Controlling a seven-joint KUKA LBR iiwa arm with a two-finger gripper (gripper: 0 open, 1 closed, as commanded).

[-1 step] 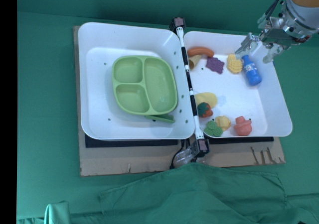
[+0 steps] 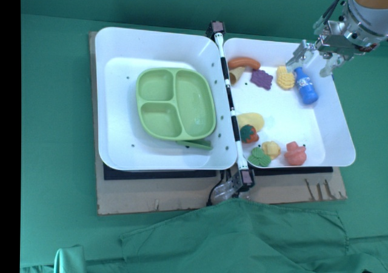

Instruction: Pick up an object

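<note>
My gripper [image 2: 316, 62] hangs over the far right part of the right bin [image 2: 315, 129], its two fingers spread apart with nothing between them. Just below it lies a blue bottle [image 2: 305, 85], and a yellow corn-like toy [image 2: 285, 77] sits to its left. Further left are a purple toy [image 2: 262, 79] and a red sausage [image 2: 244, 62] with a small cone. Toward the front of that bin lie a yellow lemon-shaped piece [image 2: 252, 121], a strawberry [image 2: 248, 134], a green piece [image 2: 260, 157], a small yellow piece [image 2: 271, 148] and an orange-red toy [image 2: 295, 153].
The left bin [image 2: 115, 53] holds a light green divided plate [image 2: 176, 104]. A black and white divider [image 2: 228, 96] runs between the bins. Cardboard lies under both bins, and green cloth [image 2: 242, 235] is bunched at the front.
</note>
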